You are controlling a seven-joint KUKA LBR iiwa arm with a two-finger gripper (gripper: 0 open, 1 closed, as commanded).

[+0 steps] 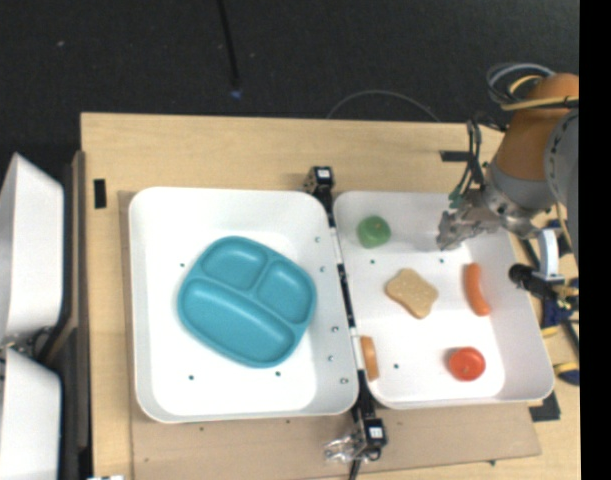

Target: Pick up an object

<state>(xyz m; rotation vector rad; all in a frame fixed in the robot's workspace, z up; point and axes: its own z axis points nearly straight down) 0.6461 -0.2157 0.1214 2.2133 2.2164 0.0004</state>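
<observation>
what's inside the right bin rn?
Right bin holds a green ball, bread slice, orange sausage, red tomato and an orange piece at its left wall. The claw covers part of the bin's far floor.

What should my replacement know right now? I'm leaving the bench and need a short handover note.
Gripper: low over the right bin's far side, nothing seen between its fingers.
Right bin holds a green ball, bread slice, sausage, tomato and a small orange piece by the left wall.
Left bin holds a blue divided plate.
Done: nothing lifted.
Left: grasp and lift one item.
</observation>
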